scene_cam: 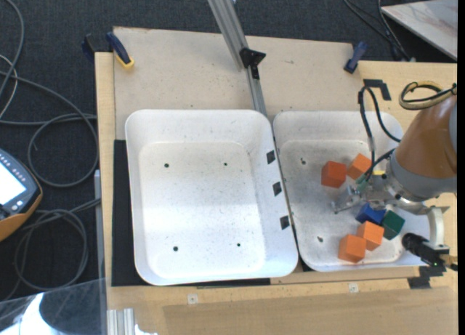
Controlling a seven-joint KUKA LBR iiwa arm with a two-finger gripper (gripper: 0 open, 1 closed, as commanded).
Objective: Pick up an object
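Plywood bench carries both bins; in the right bin (309,250), near its right edge, my gripper (354,197) hangs low among orange cubes (333,174), grip state indeterminate, so I would centre on one cube before closing and lifting straight.

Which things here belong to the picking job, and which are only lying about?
Job: small orange cubes, blue cube, green cube, right white plastic bin, pincer.
Lying about: left white plastic bin, blue clamps, black cables.
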